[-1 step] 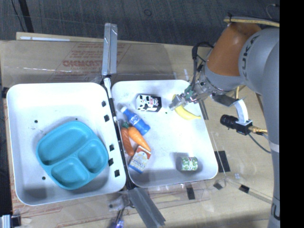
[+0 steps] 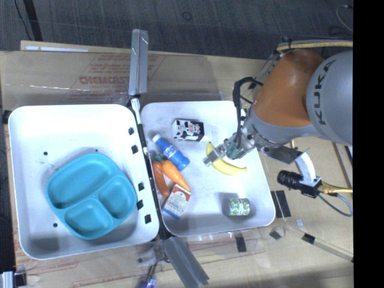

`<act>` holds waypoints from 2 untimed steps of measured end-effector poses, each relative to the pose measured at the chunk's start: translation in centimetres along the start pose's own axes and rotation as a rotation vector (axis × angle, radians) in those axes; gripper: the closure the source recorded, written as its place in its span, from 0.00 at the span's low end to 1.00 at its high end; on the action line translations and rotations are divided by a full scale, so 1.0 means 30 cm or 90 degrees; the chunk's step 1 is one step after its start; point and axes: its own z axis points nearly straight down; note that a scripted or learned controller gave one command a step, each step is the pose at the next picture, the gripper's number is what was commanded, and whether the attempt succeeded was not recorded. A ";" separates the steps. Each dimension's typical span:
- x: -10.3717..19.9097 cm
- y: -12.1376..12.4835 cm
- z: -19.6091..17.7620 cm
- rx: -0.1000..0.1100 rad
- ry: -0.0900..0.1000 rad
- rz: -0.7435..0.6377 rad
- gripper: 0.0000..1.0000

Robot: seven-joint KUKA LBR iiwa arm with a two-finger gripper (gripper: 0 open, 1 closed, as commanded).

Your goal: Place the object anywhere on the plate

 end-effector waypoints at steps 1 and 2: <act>0.191 0.026 0.028 0.001 0.001 -0.007 1.00; 0.384 0.130 0.092 0.001 0.000 -0.162 1.00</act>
